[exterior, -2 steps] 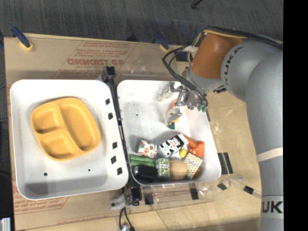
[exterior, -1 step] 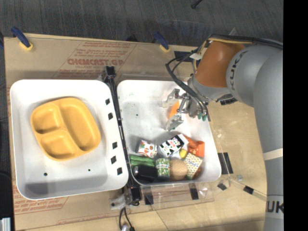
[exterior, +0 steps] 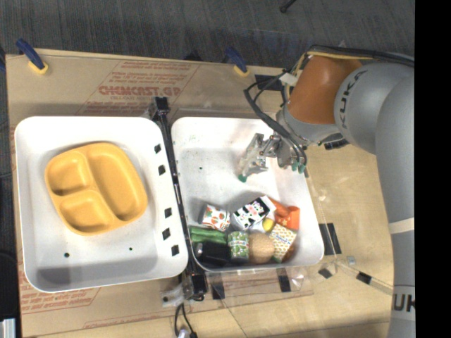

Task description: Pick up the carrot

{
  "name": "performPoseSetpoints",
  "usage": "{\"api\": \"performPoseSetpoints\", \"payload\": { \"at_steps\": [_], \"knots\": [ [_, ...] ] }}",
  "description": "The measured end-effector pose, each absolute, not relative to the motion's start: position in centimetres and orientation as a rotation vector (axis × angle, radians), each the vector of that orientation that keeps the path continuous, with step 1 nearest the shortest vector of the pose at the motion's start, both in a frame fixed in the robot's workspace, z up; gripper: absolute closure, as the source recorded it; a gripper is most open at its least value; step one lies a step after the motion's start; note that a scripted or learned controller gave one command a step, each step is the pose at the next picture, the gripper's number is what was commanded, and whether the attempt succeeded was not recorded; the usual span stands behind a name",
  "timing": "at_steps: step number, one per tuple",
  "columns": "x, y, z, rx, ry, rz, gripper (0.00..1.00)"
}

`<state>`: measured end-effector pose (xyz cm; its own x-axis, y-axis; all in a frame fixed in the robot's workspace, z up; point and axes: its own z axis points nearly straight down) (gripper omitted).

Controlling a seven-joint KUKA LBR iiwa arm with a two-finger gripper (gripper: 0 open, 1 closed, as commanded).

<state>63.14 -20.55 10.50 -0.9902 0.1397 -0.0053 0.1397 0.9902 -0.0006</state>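
The carrot [exterior: 288, 214], a short orange piece, lies in the right bin [exterior: 204, 146] by its right wall, amid a cluster of toy groceries at the front. My gripper [exterior: 271, 170] hangs over the middle right of that bin, a little behind the carrot and apart from it. Its fingers [exterior: 249, 162] are spread, green tips pointing down, and nothing sits between them.
Beside the carrot are a strawberry carton [exterior: 215, 217], a black-and-white carton [exterior: 251, 213], a green can [exterior: 238, 244], a tan ball [exterior: 261, 248] and a patterned box [exterior: 282, 239]. A yellow divided tray [exterior: 95, 186] lies in the left bin [exterior: 42, 273].
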Motion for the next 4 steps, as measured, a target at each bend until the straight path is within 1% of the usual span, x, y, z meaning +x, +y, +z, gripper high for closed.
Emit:
{"api": "performPoseSetpoints", "payload": {
  "at_steps": [1, 2, 3, 4],
  "knots": [
    [60.6, -21.0, 17.1, -0.541, 3.087, -0.006, 1.0],
    [60.5, -20.9, 17.0, -0.542, 3.089, -0.004, 0.0],
    [65.2, -19.4, 9.4, -0.539, 3.09, -0.003, 0.0],
    [65.4, -19.3, 10.7, -0.543, 3.082, -0.008, 1.0]
  ]
}}
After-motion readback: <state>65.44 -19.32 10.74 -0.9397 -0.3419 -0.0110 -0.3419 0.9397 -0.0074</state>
